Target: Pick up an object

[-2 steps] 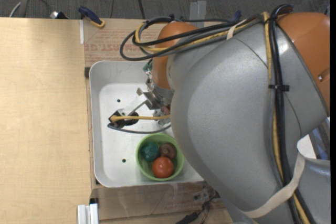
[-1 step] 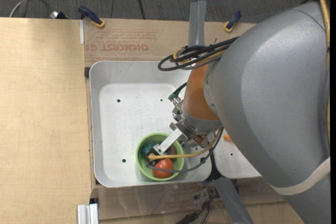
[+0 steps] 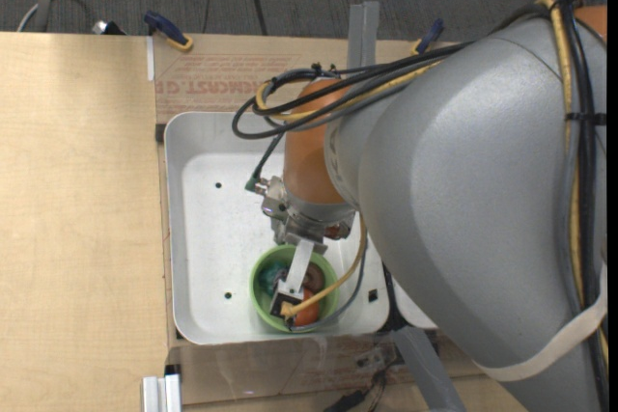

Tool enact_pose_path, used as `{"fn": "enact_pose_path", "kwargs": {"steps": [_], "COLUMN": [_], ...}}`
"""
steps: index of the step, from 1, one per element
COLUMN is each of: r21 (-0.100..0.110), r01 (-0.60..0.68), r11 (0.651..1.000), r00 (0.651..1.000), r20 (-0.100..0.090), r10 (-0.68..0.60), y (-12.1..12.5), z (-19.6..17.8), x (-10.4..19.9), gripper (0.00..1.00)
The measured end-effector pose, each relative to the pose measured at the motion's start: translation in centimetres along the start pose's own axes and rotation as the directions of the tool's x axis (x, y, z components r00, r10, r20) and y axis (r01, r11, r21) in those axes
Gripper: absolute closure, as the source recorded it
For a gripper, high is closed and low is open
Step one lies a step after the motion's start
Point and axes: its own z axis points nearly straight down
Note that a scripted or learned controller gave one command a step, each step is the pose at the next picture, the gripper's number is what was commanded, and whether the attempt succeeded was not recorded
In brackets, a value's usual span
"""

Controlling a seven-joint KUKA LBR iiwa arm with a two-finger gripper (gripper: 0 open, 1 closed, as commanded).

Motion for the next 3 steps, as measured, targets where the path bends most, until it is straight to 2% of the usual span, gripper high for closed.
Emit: {"fn": "enact_pose_path", "kwargs": {"steps": [1, 2, 3], "r21": [-0.002, -0.001, -0.002], "r01": [-0.305, -0.079, -0.056], "r11": [0.952, 0.997, 0.998], "r00": [0.952, 0.997, 0.998], "r20": [0.0, 0.001, 0.0], "r10": [0.305, 0.079, 0.056], "y": [0.7, 1.2, 4.5], "z": [-14.8, -15.5, -25.9], "x": [1.9, -4.1, 2.3], "gripper": [1.0, 1.0, 1.0]}}
